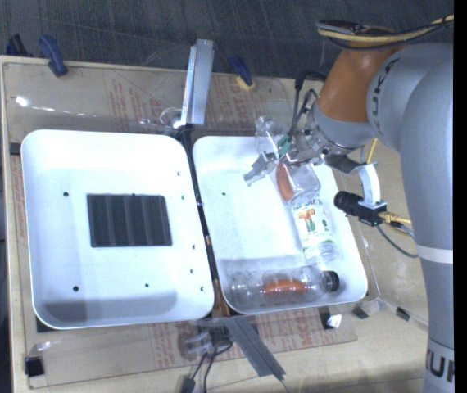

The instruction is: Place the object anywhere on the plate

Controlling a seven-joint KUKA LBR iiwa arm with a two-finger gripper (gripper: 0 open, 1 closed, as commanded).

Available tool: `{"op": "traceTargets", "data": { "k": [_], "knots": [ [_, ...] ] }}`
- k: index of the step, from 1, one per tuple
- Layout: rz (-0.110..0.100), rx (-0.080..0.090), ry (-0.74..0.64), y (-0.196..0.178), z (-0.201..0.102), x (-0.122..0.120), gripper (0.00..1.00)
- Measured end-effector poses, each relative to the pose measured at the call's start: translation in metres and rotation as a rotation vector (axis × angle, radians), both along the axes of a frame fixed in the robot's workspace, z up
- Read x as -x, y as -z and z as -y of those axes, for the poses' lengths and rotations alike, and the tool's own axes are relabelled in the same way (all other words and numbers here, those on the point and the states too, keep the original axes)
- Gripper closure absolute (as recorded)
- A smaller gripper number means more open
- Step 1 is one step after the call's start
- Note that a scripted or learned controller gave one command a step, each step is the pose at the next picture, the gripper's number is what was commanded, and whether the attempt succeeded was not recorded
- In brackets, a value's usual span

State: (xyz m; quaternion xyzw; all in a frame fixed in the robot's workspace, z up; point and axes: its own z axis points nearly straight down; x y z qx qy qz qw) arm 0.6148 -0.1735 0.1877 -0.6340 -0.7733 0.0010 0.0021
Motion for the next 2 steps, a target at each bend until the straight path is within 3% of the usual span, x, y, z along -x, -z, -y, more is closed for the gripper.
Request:
{"op": "traceTargets", "data": {
  "k": [1,2],
  "knots": [
    [0.003,0.001,-0.135,-0.006,-0.064,-0.042,1.00],
    [0.003,0.001,-0.245,-0.062,-0.121,-0.042,1.00]
  ]
}}
